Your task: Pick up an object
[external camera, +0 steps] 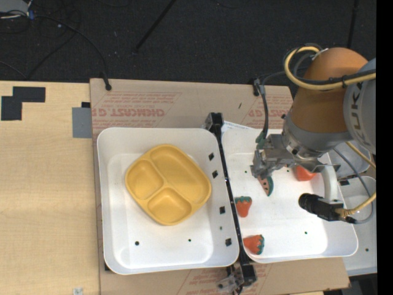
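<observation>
My gripper (264, 172) hangs over the middle of the right bin (288, 241), reaching in from the right. A small red and green slice-shaped toy (267, 185) sticks out just below its fingertips, tilted, and the fingers look shut on its upper end. A red and green strawberry-like toy (244, 206) lies on the bin floor to the lower left of the gripper. Another one (254, 244) rests at the bin's front left rim. An orange-red piece (303, 174) lies to the right, partly hidden by the wrist.
The left bin (116, 238) holds a yellow divided plate (167, 184) near its middle. A black divider rail (225, 183) runs between the two bins. Brown cardboard lies under both bins.
</observation>
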{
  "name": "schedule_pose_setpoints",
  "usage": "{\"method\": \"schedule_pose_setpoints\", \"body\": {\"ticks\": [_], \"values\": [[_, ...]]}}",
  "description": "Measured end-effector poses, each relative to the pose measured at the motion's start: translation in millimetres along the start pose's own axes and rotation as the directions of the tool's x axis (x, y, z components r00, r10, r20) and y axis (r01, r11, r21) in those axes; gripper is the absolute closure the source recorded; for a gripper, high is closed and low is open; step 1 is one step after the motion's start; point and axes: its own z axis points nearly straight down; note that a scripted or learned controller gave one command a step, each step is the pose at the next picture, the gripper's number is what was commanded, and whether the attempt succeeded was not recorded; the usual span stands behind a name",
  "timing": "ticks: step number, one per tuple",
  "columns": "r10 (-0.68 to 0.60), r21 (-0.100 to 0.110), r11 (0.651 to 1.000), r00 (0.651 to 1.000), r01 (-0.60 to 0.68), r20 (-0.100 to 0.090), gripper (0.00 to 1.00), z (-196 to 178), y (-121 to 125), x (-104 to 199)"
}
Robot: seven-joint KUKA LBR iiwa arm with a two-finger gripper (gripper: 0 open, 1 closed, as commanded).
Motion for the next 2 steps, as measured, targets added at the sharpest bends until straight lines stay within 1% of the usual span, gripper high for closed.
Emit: {"method": "schedule_pose_setpoints", "body": {"ticks": [1, 2], "values": [[0.000, 0.002, 1.000, 1.000, 0.000, 0.000, 1.00, 18, -7, 52], [-0.001, 0.000, 1.000, 1.000, 0.001, 0.001, 1.00, 15, -7, 110]]}}
